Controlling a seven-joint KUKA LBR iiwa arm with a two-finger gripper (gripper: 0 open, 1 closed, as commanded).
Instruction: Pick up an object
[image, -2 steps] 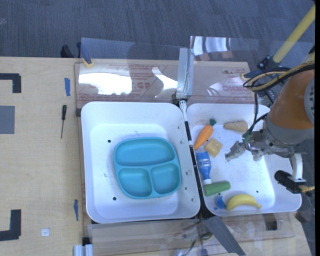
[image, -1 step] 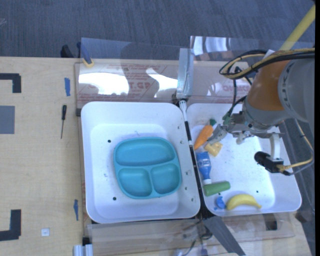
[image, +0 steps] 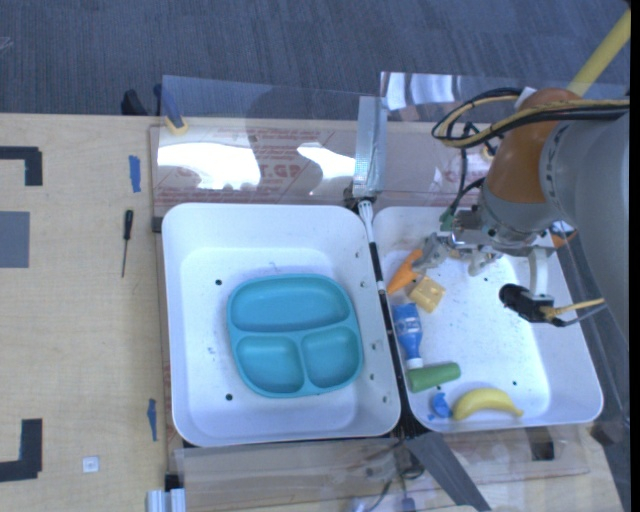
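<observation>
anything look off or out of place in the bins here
Nothing looks spilled or broken. The small items, the orange piece, yellow block, blue tube, green piece and banana, crowd the right bin's left and front sides. The teal divided plate sits flat in the left bin.

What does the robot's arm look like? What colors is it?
The arm is fat, round and smooth, mostly grey, with a shiny orange band just above the wrist. Black and yellow cables loop over the top of it. At the end sits a small silvery gripper, made of metal bits much thinner than the arm.
</observation>
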